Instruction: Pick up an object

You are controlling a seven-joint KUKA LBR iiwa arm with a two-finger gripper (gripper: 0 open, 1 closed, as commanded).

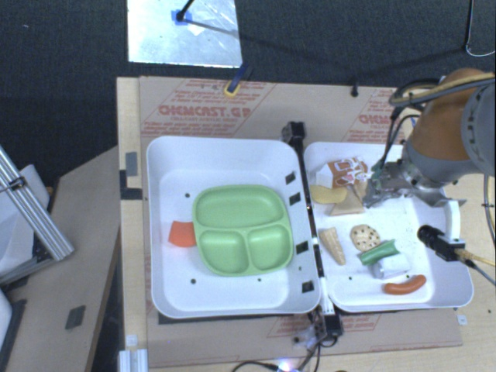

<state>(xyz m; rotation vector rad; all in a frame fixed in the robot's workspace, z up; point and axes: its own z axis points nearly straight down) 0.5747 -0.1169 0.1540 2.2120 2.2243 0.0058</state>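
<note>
Cardboard-topped bench holds two white bins; beside the green tray (pixel 239 241), the right bin (pixel 453 293) crowds toy foods. The gripper (pixel 377 190) hovers near a brown-and-white packet (pixel 346 172); a descent risks nudging neighbours.

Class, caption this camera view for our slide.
Arm's gripper hovers over toy food in the right bin; green tray fills left bin.

Two white bins (pixel 232 149), one green tray (pixel 240 229), roughly seven food items (pixel 364 235).
</note>
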